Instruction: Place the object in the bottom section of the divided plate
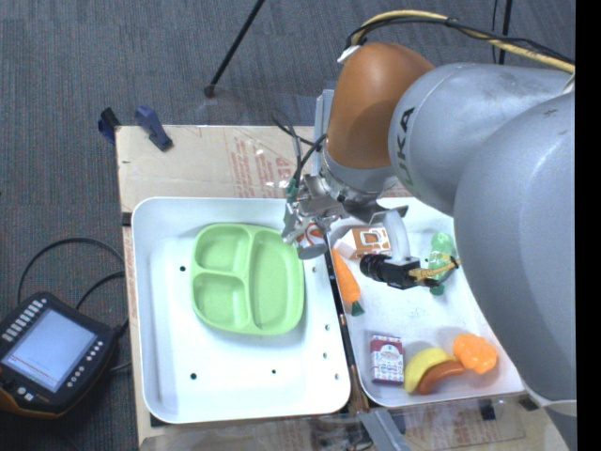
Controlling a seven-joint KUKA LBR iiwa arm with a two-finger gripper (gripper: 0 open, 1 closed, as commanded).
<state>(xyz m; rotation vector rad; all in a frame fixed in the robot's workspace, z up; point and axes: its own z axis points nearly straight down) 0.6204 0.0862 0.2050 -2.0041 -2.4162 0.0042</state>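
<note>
A light green divided plate (pixel 249 280) lies in the left white bin (pixel 169 374). It has two small sections on its left and one large section on its right, and all three look bare. My gripper (pixel 306 233) hangs over the plate's upper right rim, close to the wall between the two bins. Nothing shows between its tips from this angle. An orange carrot (pixel 346 286) lies just right of the gripper, along the left wall of the right bin (pixel 498 383).
The right bin also holds a small orange and white box (pixel 372 241), a green toy (pixel 441 246), a red box (pixel 386 359), a yellow piece (pixel 423 363), a brown-red piece (pixel 443 376) and an orange pepper (pixel 475 352). My arm covers that bin's upper right.
</note>
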